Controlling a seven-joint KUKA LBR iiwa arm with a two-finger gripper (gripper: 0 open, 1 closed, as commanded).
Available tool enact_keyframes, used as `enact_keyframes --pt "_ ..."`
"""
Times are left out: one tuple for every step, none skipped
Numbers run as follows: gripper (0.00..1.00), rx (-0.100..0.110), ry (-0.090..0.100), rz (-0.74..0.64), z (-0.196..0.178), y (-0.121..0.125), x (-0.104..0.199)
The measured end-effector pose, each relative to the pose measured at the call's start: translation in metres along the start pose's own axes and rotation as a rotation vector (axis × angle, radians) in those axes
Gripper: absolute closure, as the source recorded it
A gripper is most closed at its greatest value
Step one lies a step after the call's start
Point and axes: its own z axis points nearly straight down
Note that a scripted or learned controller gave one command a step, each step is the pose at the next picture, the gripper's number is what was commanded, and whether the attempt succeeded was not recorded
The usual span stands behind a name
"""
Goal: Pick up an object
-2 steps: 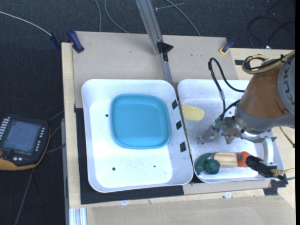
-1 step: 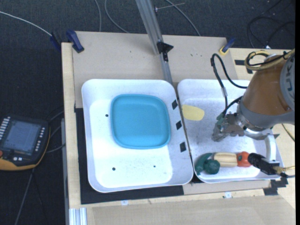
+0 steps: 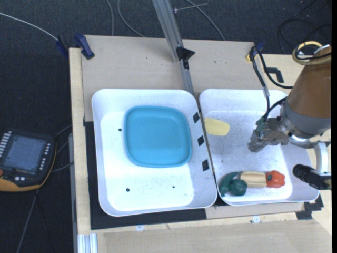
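Note:
My gripper (image 3: 258, 143) hangs over the middle of the right bin (image 3: 231, 103), reaching in from the right, with nothing visible between its fingers. A pale yellow flat piece (image 3: 217, 126) lies near the bin's left wall, well to the left of the gripper. Along the front wall lie a dark green round object (image 3: 233, 186), a tan wooden cylinder (image 3: 253, 179) and a red-orange piece (image 3: 275, 179), all below the gripper.
The left bin (image 3: 105, 141) holds a square turquoise plate (image 3: 158, 136). A metal pole (image 3: 168, 20) slants down to the divider between the bins. A handheld pendant (image 3: 23, 157) lies on the floor at left. Cables run by the right bin's back edge.

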Motion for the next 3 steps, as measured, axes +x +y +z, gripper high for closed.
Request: enact_keyframes --pt "1.0 0.002 0.0 0.0 -0.028 0.001 0.0" --pt "1.0 0.006 0.002 -0.005 -0.018 0.008 0.054" --pt "1.0 0.004 0.002 -0.006 -0.025 0.026 0.113"
